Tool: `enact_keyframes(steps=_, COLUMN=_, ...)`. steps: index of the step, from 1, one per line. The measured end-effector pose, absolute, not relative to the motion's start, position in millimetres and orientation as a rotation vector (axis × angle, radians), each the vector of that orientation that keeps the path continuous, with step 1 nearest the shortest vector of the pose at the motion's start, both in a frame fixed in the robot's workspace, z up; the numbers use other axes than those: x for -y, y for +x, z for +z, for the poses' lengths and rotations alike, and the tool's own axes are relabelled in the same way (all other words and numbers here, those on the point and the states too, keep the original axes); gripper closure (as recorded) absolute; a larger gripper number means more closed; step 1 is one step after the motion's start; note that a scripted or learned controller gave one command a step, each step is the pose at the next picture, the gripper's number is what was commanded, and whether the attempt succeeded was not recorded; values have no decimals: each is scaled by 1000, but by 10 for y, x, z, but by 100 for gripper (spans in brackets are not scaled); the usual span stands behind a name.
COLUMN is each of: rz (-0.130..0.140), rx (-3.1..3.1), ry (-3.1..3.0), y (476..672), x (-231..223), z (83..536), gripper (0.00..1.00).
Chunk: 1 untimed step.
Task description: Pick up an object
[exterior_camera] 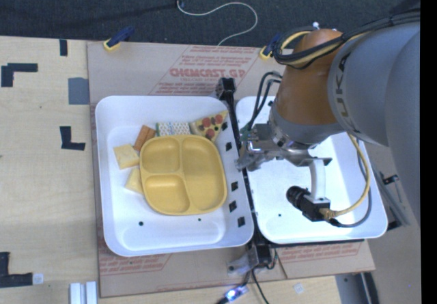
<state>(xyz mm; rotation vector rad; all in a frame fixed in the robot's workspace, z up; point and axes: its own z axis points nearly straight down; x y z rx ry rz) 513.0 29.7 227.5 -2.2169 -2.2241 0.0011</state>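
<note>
A yellow divided plate (183, 174) lies in the middle of the left bin (164, 238). Behind and left of it are small items: a pale cracker-like square (125, 156), a brown strip (144, 136), a patterned flat piece (173, 128) and a toy pizza slice (211, 123). A second pale piece (132, 182) pokes out from under the plate's left edge. My gripper (247, 156) hangs low at the left side of the right bin (341, 224), close to the divider between the bins, and nothing shows in its grasp. The wrist hides its tip.
The big grey and orange arm covers most of the right bin. A black connector with a yellow cable (306, 202) hangs from the arm over that bin. Cardboard (198, 70) lies under both bins, with a white cable (218, 9) behind.
</note>
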Motion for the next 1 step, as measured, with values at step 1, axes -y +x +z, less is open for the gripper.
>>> enact_keyframes(steps=1, rz=6, rx=2220, ry=-2219, y=4987, x=-229, z=2148, gripper=100)
